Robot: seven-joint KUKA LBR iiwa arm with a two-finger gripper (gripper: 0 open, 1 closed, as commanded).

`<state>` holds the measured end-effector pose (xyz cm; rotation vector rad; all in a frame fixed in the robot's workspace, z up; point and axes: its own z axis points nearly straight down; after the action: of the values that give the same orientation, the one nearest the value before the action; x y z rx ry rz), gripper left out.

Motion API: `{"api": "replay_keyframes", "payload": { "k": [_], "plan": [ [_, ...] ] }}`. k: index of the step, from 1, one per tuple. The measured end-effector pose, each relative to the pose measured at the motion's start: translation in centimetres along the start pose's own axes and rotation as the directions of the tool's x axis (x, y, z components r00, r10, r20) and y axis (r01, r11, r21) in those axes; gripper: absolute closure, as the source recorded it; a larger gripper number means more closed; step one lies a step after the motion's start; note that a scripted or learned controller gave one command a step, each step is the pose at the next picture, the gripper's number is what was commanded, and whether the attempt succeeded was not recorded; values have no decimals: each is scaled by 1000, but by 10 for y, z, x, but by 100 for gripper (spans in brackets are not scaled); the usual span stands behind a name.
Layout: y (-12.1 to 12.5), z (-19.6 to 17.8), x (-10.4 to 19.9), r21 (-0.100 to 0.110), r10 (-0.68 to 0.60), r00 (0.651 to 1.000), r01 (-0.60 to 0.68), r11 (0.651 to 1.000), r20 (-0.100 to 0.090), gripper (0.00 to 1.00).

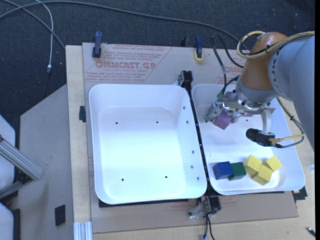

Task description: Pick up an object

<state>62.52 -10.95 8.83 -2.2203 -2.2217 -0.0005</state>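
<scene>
My gripper (pixel 222 115) hangs over the upper left part of the right bin (pixel 295 181), with the grey arm and its orange band coming in from the right. A small purple block (pixel 223 121) sits between the fingertips, and the fingers are shut on it. It appears lifted slightly off the bin floor. At the bin's near edge lie a blue block (pixel 222 170), a green block (pixel 238 170) and three yellow blocks (pixel 263 169), all well apart from the gripper.
The left bin (pixel 92 134) stands beside the right one, their rims meeting at a black divider (pixel 196 134). A black connector with a cable (pixel 260 136) hangs off the arm over the right bin. Clamps (pixel 97 38) hold the board at the back.
</scene>
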Motion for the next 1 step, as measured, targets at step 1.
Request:
{"api": "replay_keyframes", "payload": {
  "k": [1],
  "plan": [
    [1, -11, -1, -3, 1, 1000, -1, 1000, 1, 100]
  ]
}}
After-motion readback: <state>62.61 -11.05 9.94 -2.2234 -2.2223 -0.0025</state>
